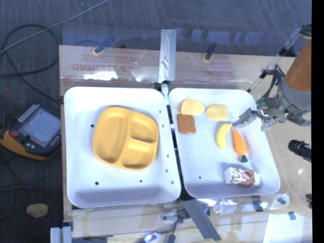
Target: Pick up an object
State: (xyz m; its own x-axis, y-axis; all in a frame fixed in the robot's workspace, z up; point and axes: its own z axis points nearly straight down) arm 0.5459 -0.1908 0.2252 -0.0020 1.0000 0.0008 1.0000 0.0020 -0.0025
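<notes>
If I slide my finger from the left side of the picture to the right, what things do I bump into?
Orange and black handheld controller → yellow divided plate in the left bin → brown square toy → yellow banana → orange carrot → gripper reaching in over the right bin's edge.

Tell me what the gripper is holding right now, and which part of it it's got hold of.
Nothing is visibly held. The gripper hangs over the right bin, just above the carrot and beside the banana, with no object between its fingers.
</notes>
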